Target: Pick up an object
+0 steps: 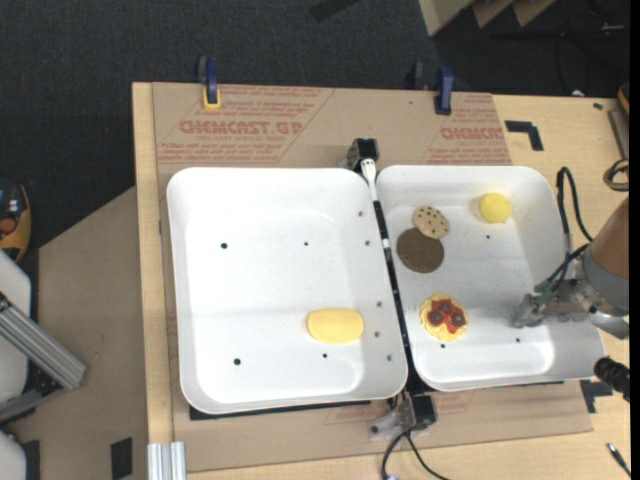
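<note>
One claw [528, 315] hangs low over right bin [520, 193].

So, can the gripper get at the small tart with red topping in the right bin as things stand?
Probably yes. The gripper sits low in the right bin, and only bare bin floor lies between it and the tart.

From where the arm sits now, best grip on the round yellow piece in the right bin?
Probably straight down from above, fingers closing across the middle of the round yellow piece. It looks compact and rounded, with no obvious long axis. It lies apart from the speckled cookie, near the right bin's far wall, so mind that rim.
</note>
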`<move>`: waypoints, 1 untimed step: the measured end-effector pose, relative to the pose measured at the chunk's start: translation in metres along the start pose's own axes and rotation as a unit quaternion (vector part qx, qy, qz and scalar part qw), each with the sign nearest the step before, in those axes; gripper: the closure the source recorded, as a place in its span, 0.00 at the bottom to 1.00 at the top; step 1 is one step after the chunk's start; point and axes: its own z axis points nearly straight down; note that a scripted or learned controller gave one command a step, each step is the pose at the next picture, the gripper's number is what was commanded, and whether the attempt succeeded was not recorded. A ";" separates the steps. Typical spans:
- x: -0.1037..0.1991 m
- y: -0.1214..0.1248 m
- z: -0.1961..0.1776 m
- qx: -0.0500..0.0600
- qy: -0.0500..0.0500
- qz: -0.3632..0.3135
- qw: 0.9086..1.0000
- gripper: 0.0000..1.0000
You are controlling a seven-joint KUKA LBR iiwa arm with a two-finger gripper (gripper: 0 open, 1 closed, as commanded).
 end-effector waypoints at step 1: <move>-0.001 0.001 -0.015 -0.003 -0.002 0.000 1.000 1.00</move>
